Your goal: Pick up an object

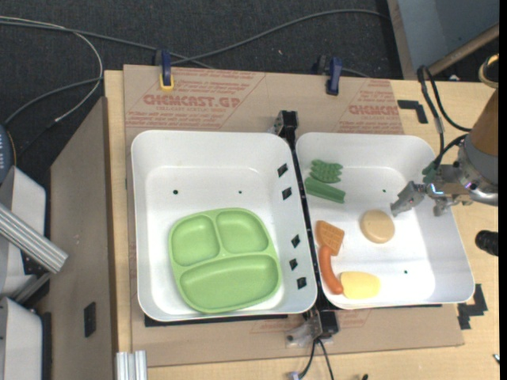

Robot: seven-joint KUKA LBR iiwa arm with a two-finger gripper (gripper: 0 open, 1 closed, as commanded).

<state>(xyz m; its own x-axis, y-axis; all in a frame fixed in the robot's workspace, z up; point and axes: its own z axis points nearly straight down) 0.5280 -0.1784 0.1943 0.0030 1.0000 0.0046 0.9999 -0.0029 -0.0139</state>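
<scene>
five toy foods lie in right bin.

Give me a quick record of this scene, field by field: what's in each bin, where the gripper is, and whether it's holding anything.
left bin: green divided plate
right bin: green toy vegetable, tan round piece, orange wedge-shaped piece, orange-red toy sausage, yellow piece
gripper position: over the right bin's right side, just right of the tan round piece
gripper load: nothing seen between its fingers
bench: brown board under both bins, held by two clamps at the far edge
</scene>
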